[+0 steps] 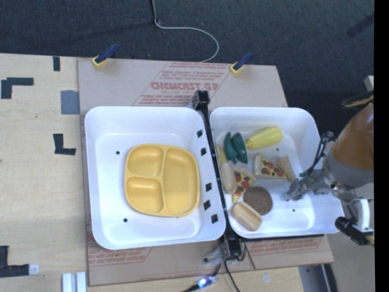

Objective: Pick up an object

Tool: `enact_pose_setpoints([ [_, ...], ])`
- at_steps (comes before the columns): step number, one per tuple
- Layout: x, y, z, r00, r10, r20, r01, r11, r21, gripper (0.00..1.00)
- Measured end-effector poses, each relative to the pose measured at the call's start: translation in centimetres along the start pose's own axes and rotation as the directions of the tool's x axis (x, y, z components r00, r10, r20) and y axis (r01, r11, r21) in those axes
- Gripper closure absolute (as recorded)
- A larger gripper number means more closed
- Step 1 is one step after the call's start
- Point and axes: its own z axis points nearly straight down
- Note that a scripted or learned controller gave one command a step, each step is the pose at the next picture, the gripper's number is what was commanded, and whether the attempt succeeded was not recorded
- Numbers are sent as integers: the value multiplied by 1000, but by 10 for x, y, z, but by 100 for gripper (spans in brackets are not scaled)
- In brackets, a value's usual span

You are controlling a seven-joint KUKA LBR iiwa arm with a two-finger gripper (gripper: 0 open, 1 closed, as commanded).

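Note:
The right bin point(304, 119) holds several toy foods. A yellow corn cob point(264, 137) lies at the back, with two green pieces point(235, 148) to its left. A pizza slice point(273, 167) sits mid-bin, and a second slice point(244, 179) lies beside a pale sausage point(227, 176). A brown patty point(259, 199) and a hot dog bun point(246, 216) rest at the front. My gripper point(296, 191) is low over the bin floor at the right, just right of the patty and below the pizza slice. Nothing shows in it.
The left bin point(103, 132) holds a yellow divided plate point(163, 180). A black divider point(209, 163) with clips runs between the bins. The arm point(355, 157) with its orange band comes in over the right bin's right wall. Cardboard point(176, 84) lies under both bins.

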Motion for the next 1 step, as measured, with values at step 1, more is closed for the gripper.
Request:
enact_pose_setpoints([
  [1,-1,4,-42,1000,-1,-3,1,1000,0,100],
])
